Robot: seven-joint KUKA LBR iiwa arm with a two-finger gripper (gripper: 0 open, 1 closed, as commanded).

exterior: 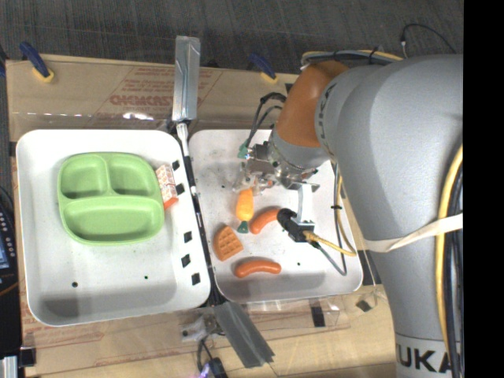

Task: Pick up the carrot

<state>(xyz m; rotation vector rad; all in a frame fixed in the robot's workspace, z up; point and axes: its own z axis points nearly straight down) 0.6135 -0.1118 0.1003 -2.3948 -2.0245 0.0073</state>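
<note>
Carrot [245, 205] lies in the right bin [335, 282], upright in the view, near its left-centre. Left to right: the green tray [110, 195] occupies the left bin [94, 290]; a waffle [227, 243] and 2 sausages [265, 220] [257, 268] lie just beside the carrot. The tool [256, 176] hovers at the carrot's upper end; whether it is apart or together cannot be told. Recommended: centre over the carrot's middle, close across its narrow width, and avoid the adjacent sausage.
</note>
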